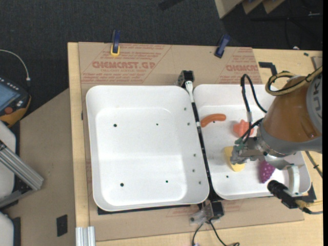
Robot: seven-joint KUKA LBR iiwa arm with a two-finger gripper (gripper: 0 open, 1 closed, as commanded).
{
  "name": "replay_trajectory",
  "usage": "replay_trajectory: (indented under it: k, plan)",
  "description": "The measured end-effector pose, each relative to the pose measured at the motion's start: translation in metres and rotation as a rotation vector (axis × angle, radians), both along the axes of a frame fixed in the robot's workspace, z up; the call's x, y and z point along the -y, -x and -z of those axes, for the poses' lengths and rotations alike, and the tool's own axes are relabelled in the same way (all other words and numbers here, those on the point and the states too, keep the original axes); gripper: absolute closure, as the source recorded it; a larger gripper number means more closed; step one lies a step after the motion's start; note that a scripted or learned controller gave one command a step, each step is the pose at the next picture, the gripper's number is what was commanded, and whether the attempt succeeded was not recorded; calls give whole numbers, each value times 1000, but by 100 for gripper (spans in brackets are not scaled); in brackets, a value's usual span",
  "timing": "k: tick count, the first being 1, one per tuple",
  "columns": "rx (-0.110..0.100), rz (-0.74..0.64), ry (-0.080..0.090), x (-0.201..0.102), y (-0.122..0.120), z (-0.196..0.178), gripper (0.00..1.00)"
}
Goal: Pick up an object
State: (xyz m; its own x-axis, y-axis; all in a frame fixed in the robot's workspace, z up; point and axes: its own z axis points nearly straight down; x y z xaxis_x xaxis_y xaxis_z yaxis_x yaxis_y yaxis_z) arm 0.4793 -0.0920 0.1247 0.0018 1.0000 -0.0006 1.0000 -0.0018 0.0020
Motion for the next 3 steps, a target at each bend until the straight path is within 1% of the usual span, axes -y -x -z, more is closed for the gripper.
replay_trajectory:
  k: [1, 2, 3]
  plan:
    - [11, -9, 0, -59, -50, -107, 100]
    - [18, -15, -7, -150, -16, -275, 100]
    - [-9, 3, 0, -91, 1, -203, 100]
